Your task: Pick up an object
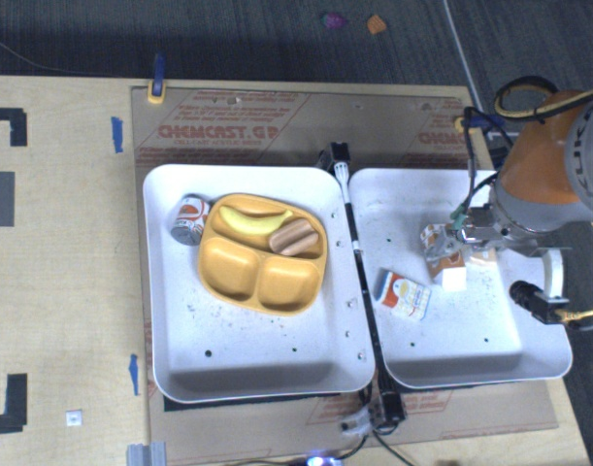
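In the right bin (490, 357) my gripper (449, 252) reaches down from the grey and orange arm (543, 178) on the right. It sits over a small cluster: a crumpled brownish packet (436, 241) and a small white block (453, 279) just below it. Whether either item is held is hidden by the wrist. A small white carton (404, 294) with orange and green print lies flat to the lower left of the gripper, apart from it.
The left bin (180, 338) holds a yellow divided plate (262, 280) with a banana (247, 221) and a hot dog (294, 238) in its upper section. A small can (187, 219) lies beside the plate's left. Black cables (543, 304) trail from the arm at the right.
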You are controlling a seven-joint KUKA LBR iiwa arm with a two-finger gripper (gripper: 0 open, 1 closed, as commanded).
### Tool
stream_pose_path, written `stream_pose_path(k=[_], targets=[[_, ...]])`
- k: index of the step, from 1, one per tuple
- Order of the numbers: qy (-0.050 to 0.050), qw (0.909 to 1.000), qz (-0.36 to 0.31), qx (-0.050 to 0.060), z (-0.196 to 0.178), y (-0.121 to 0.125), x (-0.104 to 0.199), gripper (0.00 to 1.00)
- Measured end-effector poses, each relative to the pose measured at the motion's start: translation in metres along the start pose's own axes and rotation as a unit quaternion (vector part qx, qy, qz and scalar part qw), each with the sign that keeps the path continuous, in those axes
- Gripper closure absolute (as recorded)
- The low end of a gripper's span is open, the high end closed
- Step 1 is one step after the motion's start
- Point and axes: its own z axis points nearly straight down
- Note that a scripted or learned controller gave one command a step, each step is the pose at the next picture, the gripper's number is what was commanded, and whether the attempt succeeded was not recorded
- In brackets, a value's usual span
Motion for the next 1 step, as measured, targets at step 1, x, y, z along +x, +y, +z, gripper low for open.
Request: stream_pose_path(k=[1], targets=[[0.001, 1.0000, -0.001, 0.002, -0.0714, -0.0374, 0.0549, 1.00]])
